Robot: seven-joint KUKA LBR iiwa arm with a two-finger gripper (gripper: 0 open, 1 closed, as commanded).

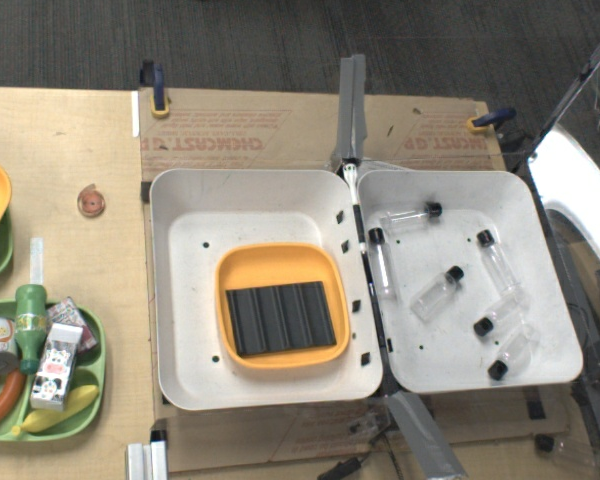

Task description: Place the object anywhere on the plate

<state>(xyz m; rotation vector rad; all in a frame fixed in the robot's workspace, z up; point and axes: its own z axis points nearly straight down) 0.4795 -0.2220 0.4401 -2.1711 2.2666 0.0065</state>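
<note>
From above, an orange plate carrying a dark ribbed block sits in the left bin at frame centre, while clear black-capped vials lie scattered in the right bin. The slick, round vials will likely roll or slip during any grasp.

A wooden bench fills the lower view, with dark grey carpet floor beyond its far edge. A cardboard sheet lies on the bench, clamped at its far corners by a blue clamp and another clamp. Light is even.
</note>
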